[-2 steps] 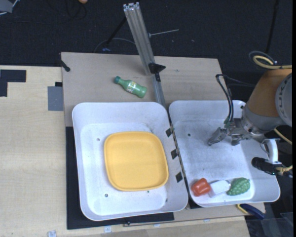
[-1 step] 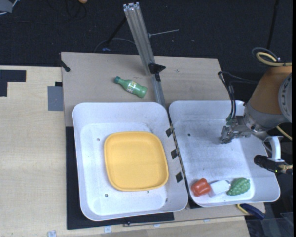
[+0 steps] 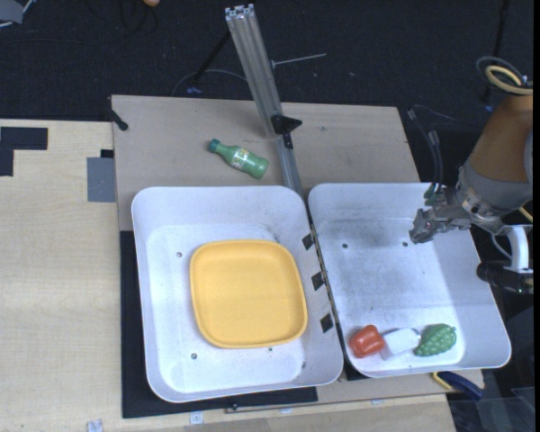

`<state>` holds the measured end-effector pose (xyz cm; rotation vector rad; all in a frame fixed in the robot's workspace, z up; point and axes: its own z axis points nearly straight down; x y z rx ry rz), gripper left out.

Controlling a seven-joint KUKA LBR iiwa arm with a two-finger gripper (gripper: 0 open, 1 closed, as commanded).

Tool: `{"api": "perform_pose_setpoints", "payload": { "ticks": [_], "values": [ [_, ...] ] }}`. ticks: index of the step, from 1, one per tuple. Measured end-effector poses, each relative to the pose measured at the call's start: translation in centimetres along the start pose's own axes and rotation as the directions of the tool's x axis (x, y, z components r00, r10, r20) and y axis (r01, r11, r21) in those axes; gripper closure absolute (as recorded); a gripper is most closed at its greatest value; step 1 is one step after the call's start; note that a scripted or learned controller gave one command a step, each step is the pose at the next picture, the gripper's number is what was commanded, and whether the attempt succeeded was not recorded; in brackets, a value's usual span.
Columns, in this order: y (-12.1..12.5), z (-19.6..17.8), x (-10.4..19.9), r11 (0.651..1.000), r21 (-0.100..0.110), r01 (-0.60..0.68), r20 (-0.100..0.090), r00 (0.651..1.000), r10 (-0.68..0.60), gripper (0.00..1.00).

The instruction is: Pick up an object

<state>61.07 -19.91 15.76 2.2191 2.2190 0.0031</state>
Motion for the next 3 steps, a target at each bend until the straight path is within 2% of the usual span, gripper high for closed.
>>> {"api": "perform_pose_setpoints", "payload": {
  "ticks": [1, 2, 3],
  "values": [
    [0.1, -5.2, -0.1, 1.000, 0.000, 0.000, 0.000, 1.000, 0.000, 1.00],
    [-0.9, -6.4, 4.6, 1.000, 0.003, 0.003, -0.001, 1.000, -0.003, 1.00],
    [-3.0, -6.8, 8.9, 1.000, 0.003, 0.003, -0.002, 1.000, -0.003, 1.00]
  ]
}}
